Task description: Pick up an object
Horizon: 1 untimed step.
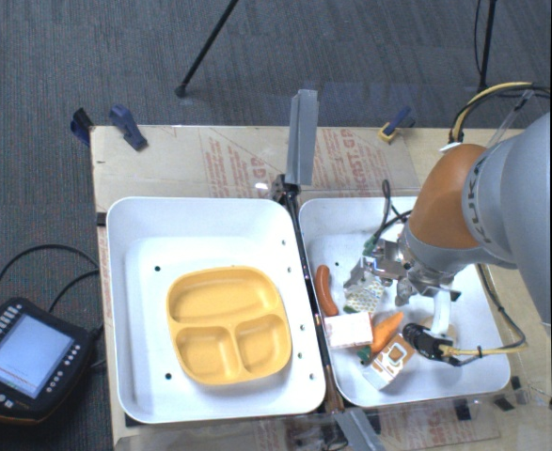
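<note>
Camera view looks down on a desk (210,158) carrying two shallow white bins side by side. In the left bin (130,252) lies a yellow divided tray (228,324), flat, with one long compartment and two smaller ones. The right bin (487,365) holds a small clutter of things: a reddish sausage (326,290) near the bin's left wall, a white box (348,330) just beside its lower end, an orange carrot (386,331) touching the box's right side, a speckled packet (363,297) above them, and a small white and orange carton (389,360) near the front wall.

The grey arm (520,205), with its orange band (451,200), reaches in from the right and hangs over the right bin. Its jaws (388,275) sit low above the speckled packet and the carrot, among cables and fittings. How far apart the jaws stand cannot be told, nor can anything be made out between them. A black handheld controller (26,355) lies on the floor left of the desk.
</note>
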Each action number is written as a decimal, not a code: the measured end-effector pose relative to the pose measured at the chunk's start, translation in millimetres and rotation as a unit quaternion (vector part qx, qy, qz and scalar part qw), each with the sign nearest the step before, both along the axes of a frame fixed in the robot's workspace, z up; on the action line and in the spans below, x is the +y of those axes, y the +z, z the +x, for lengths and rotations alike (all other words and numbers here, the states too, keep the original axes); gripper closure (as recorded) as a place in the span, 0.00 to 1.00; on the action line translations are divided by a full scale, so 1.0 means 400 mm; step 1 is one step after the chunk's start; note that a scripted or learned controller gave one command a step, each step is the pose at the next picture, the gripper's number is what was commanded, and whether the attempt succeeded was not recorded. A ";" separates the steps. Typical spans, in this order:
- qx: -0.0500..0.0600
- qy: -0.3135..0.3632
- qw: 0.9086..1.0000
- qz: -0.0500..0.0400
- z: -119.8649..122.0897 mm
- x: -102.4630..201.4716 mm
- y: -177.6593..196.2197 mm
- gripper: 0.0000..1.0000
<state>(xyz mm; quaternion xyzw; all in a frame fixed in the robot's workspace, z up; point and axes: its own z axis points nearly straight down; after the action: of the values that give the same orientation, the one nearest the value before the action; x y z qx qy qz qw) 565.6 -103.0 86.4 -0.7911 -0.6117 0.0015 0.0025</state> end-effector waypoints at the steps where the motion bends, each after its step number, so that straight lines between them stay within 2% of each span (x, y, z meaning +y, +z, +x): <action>1: 0.001 -0.003 1.000 0.001 -0.001 -0.003 0.020 1.00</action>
<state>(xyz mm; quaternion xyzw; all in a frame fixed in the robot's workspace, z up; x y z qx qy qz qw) 565.1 -104.0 94.5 -0.7929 -0.6094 0.0019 0.0042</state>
